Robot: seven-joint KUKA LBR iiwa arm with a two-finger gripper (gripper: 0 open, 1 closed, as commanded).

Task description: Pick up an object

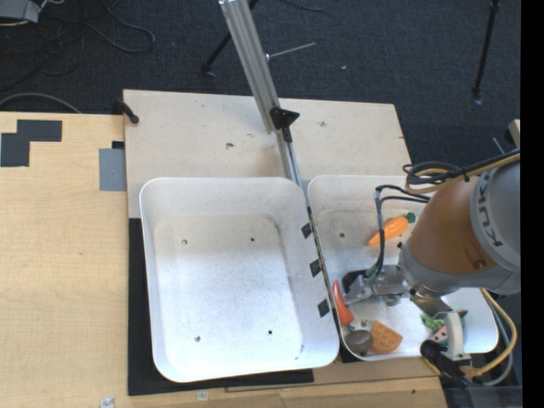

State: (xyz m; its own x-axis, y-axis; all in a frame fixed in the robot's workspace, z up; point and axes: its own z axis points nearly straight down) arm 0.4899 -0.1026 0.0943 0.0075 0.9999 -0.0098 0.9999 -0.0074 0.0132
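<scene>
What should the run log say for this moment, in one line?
arm: over right bin | gripper: low near red object | grasp: not visible | left bin: untouched

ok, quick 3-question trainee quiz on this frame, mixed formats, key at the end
1. True or false: the arm is reaching over the left bin.
2. Multiple choice: the orange carrot-like object lies in the right bin at its
A. far part, by the arm
B. near edge
C. left wall
3. Fill in: the tan waffle-like piece lies beside a dark ____ lump near the bin's near edge.

Key:
1. False; it is over the right bin.
2. A
3. brown
</scene>
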